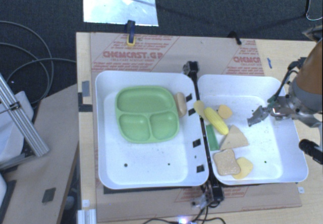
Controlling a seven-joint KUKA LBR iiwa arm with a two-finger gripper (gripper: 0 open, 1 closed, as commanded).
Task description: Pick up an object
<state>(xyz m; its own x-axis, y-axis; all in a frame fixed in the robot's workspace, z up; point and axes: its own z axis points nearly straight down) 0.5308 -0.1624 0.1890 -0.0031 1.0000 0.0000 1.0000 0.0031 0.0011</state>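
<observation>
My gripper (256,116) hangs over the right bin (290,167), right of the food pieces, open with nothing between its fingers. The nearest pieces are a small yellow-orange lump (225,112) and a yellow corn cob (216,120) to its left. A tan wedge (235,138) lies below and left of it. Further forward sit a slice of toast (226,162) and a pale yellow piece (245,167). A green strip (212,137) lies along the bin's left wall, and another yellow piece (199,107) leans at that wall.
The left bin (146,167) holds a green divided plate (147,114) with a tan roll (180,103) at its right edge. The arm's grey body (308,92) covers the right bin's right rim. Bare bin floor (270,142) lies under and in front of the gripper.
</observation>
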